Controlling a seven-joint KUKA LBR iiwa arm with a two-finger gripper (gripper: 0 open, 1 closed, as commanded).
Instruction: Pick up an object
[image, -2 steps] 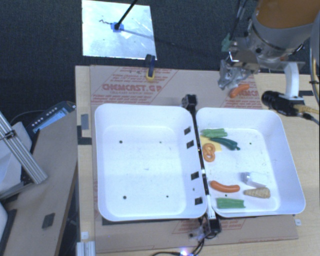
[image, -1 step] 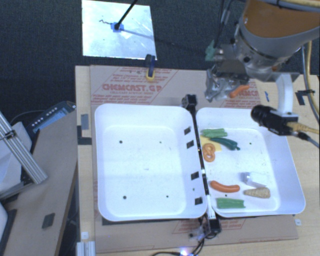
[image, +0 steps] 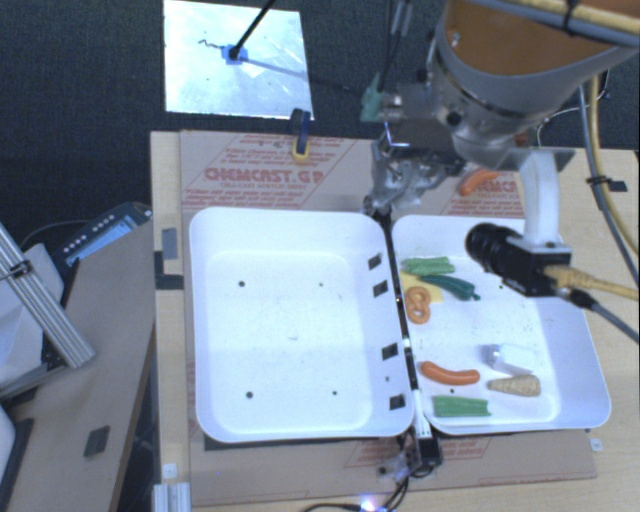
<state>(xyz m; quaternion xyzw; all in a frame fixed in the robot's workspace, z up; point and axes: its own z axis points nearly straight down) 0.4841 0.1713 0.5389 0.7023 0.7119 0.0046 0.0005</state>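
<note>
Gripper (image: 392, 192) hangs over the bins' (image: 300, 225) far rim above brown cardboard (image: 260, 172).

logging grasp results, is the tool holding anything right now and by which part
Cannot be told: the tool sits over the far rim between the bins, its tip blurred, with no object visible in it.
</note>
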